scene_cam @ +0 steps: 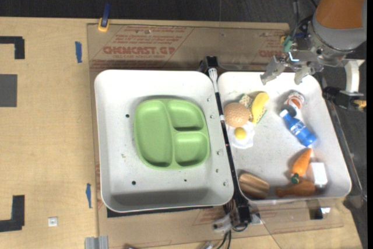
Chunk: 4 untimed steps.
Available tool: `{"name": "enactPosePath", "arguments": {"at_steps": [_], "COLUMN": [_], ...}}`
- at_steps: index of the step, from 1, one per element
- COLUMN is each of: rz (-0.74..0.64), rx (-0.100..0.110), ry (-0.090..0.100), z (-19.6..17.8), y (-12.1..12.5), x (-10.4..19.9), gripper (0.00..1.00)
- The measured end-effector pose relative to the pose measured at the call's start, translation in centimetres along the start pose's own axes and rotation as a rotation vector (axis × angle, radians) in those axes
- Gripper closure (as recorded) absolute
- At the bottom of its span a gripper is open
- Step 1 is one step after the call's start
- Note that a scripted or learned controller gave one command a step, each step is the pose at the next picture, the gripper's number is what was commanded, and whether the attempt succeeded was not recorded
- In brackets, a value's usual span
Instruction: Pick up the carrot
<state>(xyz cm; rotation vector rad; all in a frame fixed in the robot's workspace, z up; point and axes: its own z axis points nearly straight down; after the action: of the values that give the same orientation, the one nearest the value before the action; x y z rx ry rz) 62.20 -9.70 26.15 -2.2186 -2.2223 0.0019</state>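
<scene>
The carrot is a short orange cone with a green tip. It lies in the right bin, near the front right, beside a small white block. My gripper hangs over the bin's far edge, well behind the carrot. Its two grey fingers are spread apart, with nothing between them.
In the right bin also lie a blue bottle, a banana, a round bun, a fried egg, a brown loaf and a dark brown piece. The left bin holds a green divided plate.
</scene>
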Motion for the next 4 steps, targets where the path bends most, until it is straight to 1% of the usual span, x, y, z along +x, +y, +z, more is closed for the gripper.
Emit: {"name": "enactPosePath", "arguments": {"at_steps": [1, 2, 3, 4], "rz": [-0.155, -0.487, -0.724, -0.740], "rx": [-0.009, -0.010, -0.013, -0.014], "ry": [-0.003, -0.008, -0.010, -0.011], "z": [16.5, 17.2, 17.3, 17.2], "y": [-7.0, -11.6, -13.8, -13.8], "x": [-1.6, -6.8, -8.6, -5.2], "gripper": [0.00, 0.00, 0.00, 0.00]}}
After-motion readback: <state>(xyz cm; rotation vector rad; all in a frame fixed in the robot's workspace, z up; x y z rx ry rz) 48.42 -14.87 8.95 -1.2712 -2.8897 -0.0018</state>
